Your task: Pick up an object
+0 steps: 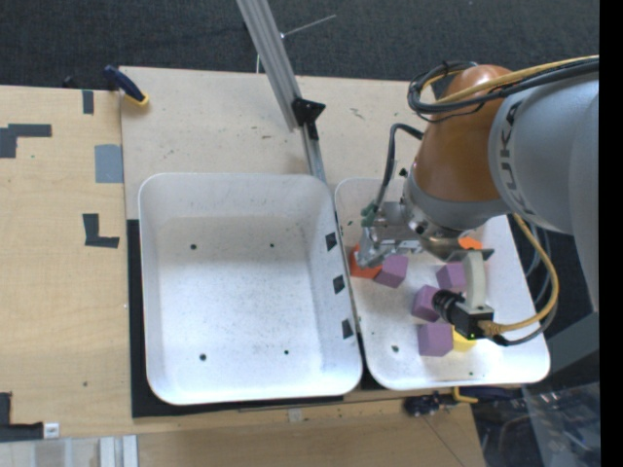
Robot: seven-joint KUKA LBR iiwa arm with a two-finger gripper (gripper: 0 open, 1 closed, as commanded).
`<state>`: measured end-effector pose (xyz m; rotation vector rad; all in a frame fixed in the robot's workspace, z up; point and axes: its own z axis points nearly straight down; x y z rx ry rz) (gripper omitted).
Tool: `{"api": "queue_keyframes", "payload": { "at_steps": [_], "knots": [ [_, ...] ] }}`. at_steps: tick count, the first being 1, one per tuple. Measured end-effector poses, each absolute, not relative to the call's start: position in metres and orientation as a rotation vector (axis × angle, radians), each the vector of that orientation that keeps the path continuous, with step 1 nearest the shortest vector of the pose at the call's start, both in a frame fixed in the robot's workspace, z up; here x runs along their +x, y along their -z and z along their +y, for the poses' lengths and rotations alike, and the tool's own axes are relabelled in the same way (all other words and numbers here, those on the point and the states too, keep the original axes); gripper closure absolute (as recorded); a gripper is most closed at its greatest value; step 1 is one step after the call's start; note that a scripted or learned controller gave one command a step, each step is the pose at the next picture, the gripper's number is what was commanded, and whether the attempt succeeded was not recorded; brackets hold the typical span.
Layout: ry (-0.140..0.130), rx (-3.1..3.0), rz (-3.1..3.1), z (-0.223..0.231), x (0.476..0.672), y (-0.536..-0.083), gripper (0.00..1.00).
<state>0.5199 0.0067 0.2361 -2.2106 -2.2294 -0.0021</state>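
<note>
The grey arm with its orange band reaches over the right bin [506, 363] from the right. Its gripper [375, 249] hangs low at that bin's left side, right above an orange-red block [364, 271] and a purple block [392, 269]. More purple blocks lie nearby: one [425, 304] in the middle, one [435, 339] toward the front, one [451, 276] partly under the wrist. A small yellow piece [464, 337] sits beside the front purple block. The arm hides the bin's back part.
The left bin [243, 290] is white with dark speckles. A slanted metal rail [277, 56] runs from the top toward the wall between the bins. A blue and yellow tool [127, 86] lies on the bench at the upper left. Cables loop off the wrist.
</note>
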Motion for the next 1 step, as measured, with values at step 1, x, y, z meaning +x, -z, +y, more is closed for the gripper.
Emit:
{"api": "queue_keyframes", "payload": {
  "at_steps": [1],
  "knots": [
    [0.0, -2.21, -2.228, 0.0638, 0.505, -0.2393, 1.0]
  ]
}}
